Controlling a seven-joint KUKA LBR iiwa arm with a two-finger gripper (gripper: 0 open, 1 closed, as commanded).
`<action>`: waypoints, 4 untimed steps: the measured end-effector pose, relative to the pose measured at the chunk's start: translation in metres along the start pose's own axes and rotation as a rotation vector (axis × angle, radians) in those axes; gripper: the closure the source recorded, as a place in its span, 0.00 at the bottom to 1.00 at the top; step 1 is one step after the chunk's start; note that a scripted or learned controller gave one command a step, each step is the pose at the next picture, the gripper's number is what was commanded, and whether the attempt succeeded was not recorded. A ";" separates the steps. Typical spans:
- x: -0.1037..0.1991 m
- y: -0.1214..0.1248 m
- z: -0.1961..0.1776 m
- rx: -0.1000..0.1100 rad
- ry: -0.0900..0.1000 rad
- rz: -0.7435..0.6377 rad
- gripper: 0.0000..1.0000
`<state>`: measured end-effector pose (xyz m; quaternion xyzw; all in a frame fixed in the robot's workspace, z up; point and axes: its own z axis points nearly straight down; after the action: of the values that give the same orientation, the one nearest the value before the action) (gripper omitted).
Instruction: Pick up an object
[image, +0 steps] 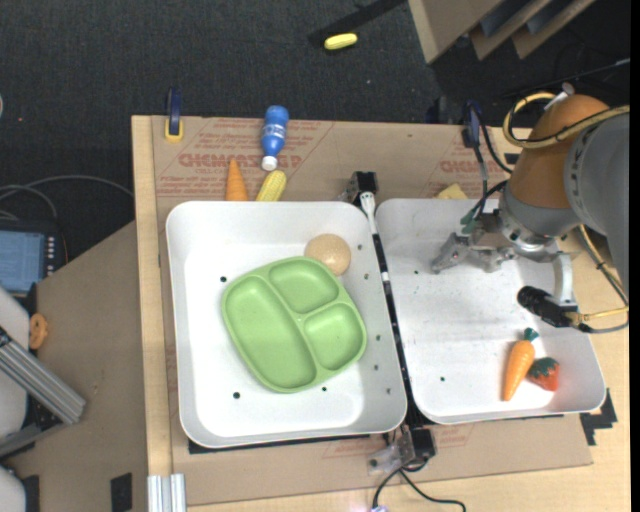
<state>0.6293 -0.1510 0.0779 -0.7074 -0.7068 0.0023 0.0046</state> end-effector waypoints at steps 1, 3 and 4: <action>-0.001 0.003 -0.007 -0.011 -0.004 0.000 0.00; -0.077 -0.116 -0.030 -0.006 0.000 0.006 0.00; -0.032 -0.153 -0.004 -0.003 0.002 -0.001 0.00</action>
<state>0.4767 -0.1825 0.0830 -0.7072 -0.7070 0.0007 0.0041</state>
